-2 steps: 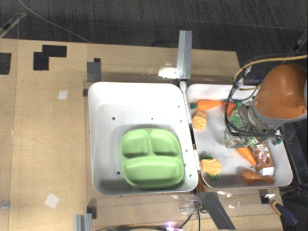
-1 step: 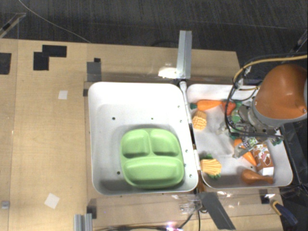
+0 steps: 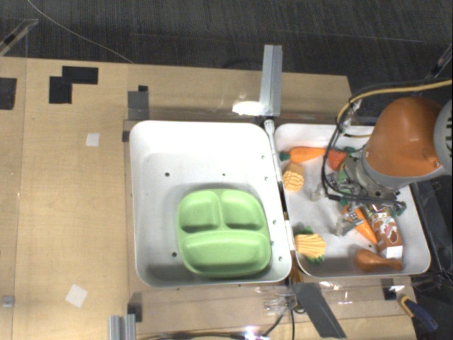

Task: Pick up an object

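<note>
The right bin (image 3: 417, 264) holds several toy foods. An orange carrot (image 3: 308, 154) lies at the back, with a yellow corn piece (image 3: 293, 178) just in front of it. A yellow and green piece (image 3: 310, 245) sits near the front left corner. A brown piece (image 3: 375, 261) lies at the front, and an orange and white packet (image 3: 383, 231) lies beside it. My gripper (image 3: 348, 218) hangs low over the middle of this bin, just left of the packet, under the orange wrist band (image 3: 403, 137). The wrist hides most of it.
The left bin (image 3: 156, 154) holds a green divided plate (image 3: 223, 231) at its front centre. A metal post (image 3: 271, 80) stands behind the divider between the bins. Cables (image 3: 333, 168) loop from the wrist over the back of the right bin.
</note>
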Controlling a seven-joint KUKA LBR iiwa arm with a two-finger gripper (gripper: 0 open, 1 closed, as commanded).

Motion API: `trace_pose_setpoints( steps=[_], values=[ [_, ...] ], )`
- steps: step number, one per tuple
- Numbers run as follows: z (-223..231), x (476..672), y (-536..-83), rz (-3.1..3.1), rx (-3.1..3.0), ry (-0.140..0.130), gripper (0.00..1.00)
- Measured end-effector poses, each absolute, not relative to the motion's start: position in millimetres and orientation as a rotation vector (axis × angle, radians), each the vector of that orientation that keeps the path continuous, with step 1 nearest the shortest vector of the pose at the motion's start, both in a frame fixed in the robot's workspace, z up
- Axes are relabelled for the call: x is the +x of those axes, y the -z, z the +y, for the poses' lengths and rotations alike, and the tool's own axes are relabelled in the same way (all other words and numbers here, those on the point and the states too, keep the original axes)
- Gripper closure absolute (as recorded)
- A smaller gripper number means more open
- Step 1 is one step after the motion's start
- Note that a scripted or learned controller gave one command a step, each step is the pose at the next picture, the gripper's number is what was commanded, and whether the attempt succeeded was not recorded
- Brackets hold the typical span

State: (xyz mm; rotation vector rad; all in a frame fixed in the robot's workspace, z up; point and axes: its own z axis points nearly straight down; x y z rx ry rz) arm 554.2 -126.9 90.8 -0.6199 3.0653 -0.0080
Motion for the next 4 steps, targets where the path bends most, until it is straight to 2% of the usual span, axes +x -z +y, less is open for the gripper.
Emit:
trace_pose_setpoints(
  steps=[1,2,3,4],
  values=[
    [-131,615.9,-89,3.074,-0.572,0.005,0.0],
    [-142,555.8,-91,3.082,-0.528,0.006,0.0],
    [-141,562.0,-105,3.061,-0.53,0.013,1.0],
    [-141,561.6,-105,3.062,-0.531,0.012,0.0]
  ],
)
